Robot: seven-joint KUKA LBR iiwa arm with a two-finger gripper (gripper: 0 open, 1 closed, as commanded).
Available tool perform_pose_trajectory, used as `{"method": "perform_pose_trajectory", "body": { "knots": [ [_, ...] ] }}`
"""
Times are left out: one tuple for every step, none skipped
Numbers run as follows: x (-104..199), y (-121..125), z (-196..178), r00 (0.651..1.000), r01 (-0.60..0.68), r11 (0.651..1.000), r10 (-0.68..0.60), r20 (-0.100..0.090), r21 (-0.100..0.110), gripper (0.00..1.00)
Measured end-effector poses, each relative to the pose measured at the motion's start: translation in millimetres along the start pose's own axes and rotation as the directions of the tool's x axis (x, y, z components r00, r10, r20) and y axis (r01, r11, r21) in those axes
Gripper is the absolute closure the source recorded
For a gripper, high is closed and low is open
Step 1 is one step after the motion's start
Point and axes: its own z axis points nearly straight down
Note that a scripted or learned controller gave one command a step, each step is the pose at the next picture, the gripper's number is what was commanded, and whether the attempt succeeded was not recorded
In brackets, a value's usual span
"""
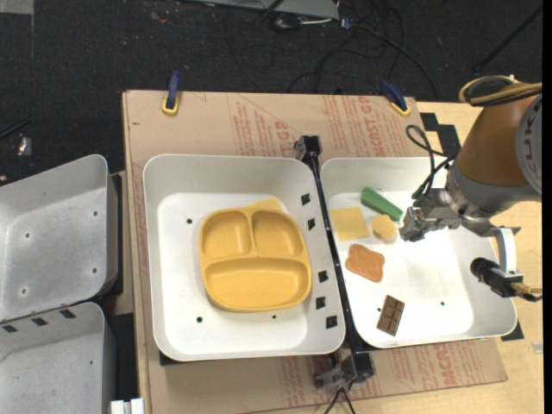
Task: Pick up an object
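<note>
The right bin [492,317] holds five things: a green stick [380,203] near its far edge, long axis running far-left to near-right, a pale yellow slice [349,223], a small yellow lump [385,228], an orange-brown slab [366,263] and a brown chocolate bar [391,316] towards the near edge. The left bin [164,317] carries one yellow divided tray [255,260]. The gripper [415,227] hangs just beside the lump; its opening cannot be made out.

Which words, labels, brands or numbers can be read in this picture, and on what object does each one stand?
Red printed lettering on the brown cardboard sheet under the two bins: upside down, repeated in rows, too blurred and small to read with certainty.
Yellow plastic divided tray: no text.
White plastic right bin and the small food pieces in it: no text.
Brown grid-marked chocolate-bar piece: squares, no letters.
Robot claw: no readable label.
</note>
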Motion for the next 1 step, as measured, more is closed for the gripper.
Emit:
{"method": "perform_pose_trajectory", "body": {
  "knots": [
    [3.4,3.0,-43.3,1.000,0.004,1.000,-0.004,0.000,-0.001,1.00]
  ]
}}
